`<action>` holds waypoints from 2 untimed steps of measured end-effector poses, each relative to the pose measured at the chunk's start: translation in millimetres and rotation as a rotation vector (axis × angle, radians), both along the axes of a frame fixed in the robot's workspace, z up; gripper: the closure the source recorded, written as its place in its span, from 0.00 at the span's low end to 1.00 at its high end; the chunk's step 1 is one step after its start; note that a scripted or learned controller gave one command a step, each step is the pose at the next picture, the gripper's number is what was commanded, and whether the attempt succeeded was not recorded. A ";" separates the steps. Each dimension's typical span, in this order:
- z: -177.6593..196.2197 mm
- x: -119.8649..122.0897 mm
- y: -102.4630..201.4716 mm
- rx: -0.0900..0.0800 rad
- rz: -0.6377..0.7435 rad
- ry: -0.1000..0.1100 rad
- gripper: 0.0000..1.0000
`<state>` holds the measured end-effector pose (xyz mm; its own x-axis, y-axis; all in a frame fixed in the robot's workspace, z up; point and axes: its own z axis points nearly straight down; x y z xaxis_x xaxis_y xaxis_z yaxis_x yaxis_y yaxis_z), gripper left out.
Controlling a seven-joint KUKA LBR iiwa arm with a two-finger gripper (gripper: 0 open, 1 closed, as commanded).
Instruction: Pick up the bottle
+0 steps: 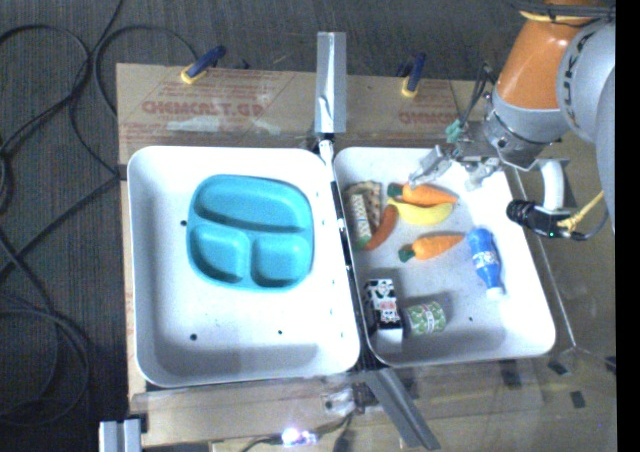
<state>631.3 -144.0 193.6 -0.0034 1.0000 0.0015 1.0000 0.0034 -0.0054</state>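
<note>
Blue and small, the bottle (486,260) lies on its side in the right bin (520,335), near that bin's right wall, with its white cap end pointing toward the front. It touches nothing; the nearest thing is a toy carrot (433,246) just to its left. The gripper (452,162) hangs over the back part of the same bin, above a second carrot (428,194) and a banana (420,212), so it is not above the bottle. Its jaws stand somewhat apart, and nothing is between them. By my judgement the task is at the start: the bottle is not yet grasped and not lifted. What is left is to bring the gripper toward the front right, lower it over the bottle, close and lift. The left bin (160,340) holds a blue divided tray (252,232), which has no part in this task.
</note>
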 end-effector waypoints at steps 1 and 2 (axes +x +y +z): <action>-21.7 -37.4 -48.3 -0.003 -0.006 0.000 0.00; -84.1 -54.3 -64.4 0.001 -0.033 -0.002 0.00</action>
<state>576.9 -208.5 109.4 0.0292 0.9996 0.0023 0.9996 -0.0292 -0.0039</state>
